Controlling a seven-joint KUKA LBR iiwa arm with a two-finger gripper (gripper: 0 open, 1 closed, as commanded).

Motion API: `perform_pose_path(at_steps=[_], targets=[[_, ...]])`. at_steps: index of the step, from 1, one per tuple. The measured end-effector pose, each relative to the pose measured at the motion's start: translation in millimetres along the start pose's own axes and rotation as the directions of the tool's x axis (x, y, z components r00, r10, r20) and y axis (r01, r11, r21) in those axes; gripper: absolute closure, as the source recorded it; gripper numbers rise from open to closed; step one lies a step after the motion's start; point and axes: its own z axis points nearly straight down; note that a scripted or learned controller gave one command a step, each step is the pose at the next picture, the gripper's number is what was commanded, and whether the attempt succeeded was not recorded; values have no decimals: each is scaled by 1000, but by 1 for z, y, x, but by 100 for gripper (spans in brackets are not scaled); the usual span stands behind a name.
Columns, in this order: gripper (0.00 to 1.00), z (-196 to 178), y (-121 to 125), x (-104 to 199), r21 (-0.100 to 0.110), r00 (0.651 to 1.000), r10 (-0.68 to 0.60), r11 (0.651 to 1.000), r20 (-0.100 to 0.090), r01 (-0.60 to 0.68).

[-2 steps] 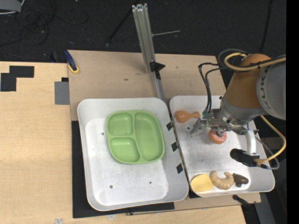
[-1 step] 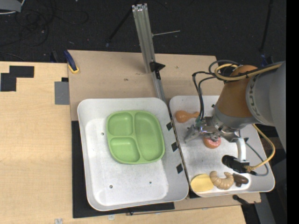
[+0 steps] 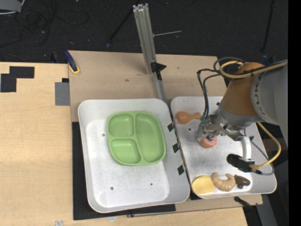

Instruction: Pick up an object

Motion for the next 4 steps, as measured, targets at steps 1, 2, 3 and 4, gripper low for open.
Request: perform_pose_path(at_steps=[1,2,3,4], targets=[[100,-50,3,9,8,1000,-6,1000,-9,6],[100,-107,7,-2,6,1000,-4,1000,-7,4],[100,-148,8,-3,7,1000,-6,1000,-8,6],[100,-146,-8,50,13,1000,-9,1000,-10,9]])
